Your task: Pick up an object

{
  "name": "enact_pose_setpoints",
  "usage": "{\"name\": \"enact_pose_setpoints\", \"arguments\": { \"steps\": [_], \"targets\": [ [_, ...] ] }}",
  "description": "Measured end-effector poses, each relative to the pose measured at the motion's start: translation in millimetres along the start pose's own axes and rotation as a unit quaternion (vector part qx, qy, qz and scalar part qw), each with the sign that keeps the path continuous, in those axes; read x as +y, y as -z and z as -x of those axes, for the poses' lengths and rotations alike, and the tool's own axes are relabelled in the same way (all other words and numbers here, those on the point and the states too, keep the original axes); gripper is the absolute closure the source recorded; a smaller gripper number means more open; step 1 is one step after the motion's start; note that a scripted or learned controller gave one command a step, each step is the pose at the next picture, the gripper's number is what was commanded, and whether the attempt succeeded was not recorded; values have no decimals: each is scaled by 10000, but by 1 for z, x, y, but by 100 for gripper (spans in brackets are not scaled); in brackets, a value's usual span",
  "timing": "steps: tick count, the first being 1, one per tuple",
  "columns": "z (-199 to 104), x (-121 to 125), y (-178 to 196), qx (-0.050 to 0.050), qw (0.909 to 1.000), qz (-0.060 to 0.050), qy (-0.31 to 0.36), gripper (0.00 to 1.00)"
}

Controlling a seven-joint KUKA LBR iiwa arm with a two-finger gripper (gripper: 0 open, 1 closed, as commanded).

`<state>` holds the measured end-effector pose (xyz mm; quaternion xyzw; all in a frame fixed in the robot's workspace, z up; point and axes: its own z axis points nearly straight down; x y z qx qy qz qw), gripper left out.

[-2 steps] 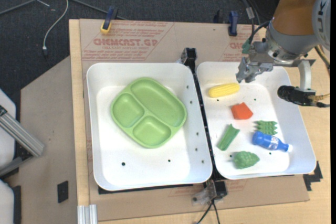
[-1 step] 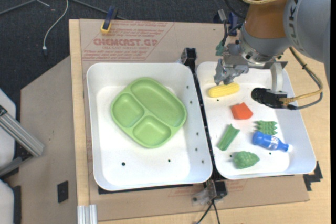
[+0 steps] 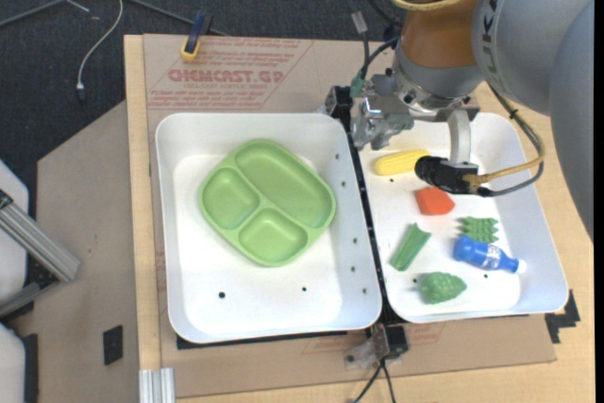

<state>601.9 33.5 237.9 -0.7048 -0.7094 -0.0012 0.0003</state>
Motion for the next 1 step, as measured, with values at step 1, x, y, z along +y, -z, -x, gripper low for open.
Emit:
{"name": "enact_pose_setpoints", "arguments": {
  "steps": [1],
  "targets": [
    [-48,-12,-19,0,10000,-31,-2,100]
  ]
}}
